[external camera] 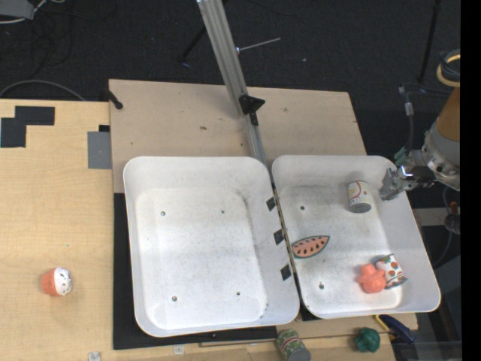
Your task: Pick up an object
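Right bin (421, 232) rim sits under the hand (394, 183), grip unreadable, beside the can (358, 195).

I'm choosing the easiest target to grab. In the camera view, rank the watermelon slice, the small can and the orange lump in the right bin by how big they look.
1. Watermelon slice, the longest.
2. Orange lump and small can: they look about alike, so I won't rank them.

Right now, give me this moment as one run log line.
gripper: at right bin upper right rim, holding nothing seen | right bin: small can, watermelon slice, orange lump, patterned piece | pick: not yet
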